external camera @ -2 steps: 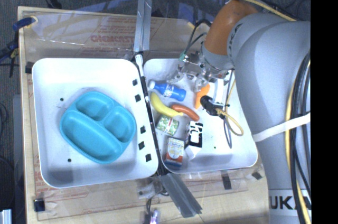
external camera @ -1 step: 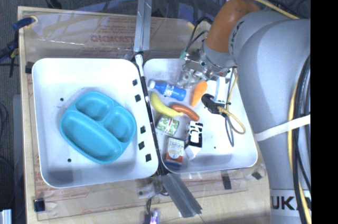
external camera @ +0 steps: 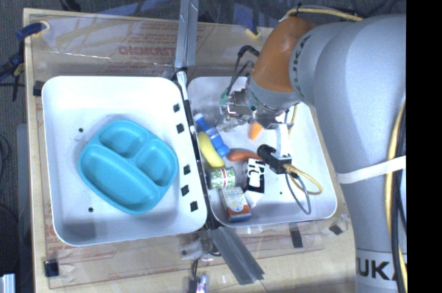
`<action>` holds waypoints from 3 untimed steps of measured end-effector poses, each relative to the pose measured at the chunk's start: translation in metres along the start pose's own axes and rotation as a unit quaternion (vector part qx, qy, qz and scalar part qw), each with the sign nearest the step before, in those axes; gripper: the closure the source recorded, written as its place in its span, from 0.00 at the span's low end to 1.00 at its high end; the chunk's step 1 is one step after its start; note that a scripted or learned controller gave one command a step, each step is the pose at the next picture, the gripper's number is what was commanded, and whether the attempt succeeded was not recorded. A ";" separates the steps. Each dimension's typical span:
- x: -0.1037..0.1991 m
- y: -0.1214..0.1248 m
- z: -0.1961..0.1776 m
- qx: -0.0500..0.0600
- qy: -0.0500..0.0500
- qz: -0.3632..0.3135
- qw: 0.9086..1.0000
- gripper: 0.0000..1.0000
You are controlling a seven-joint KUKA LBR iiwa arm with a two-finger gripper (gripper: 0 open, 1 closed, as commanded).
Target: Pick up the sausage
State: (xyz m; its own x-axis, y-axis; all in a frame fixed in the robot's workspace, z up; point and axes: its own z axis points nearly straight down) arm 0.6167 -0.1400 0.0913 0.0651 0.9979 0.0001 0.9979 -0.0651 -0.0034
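Observation:
The sausage is a short red-orange link lying flat in the middle of the right bin, just right of a yellow banana. My gripper hangs over the back part of that bin, up and slightly left of the sausage and apart from it. The grey wrist with its orange band covers most of the gripper. Nothing shows held in it.
Around the sausage lie a blue bottle, a small orange piece, a green can, a small carton and a black-and-white object. The left bin holds a blue divided plate.

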 end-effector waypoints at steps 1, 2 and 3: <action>-0.043 -0.047 -0.075 -0.001 0.000 0.035 0.999 1.00; -0.048 -0.060 -0.015 0.000 0.000 -0.015 1.000 1.00; -0.069 -0.107 -0.001 -0.003 0.000 0.019 1.000 1.00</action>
State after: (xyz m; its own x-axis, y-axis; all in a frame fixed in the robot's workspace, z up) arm 0.5057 -0.2018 0.0927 0.1039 0.9946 0.0001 0.9946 -0.1039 0.0020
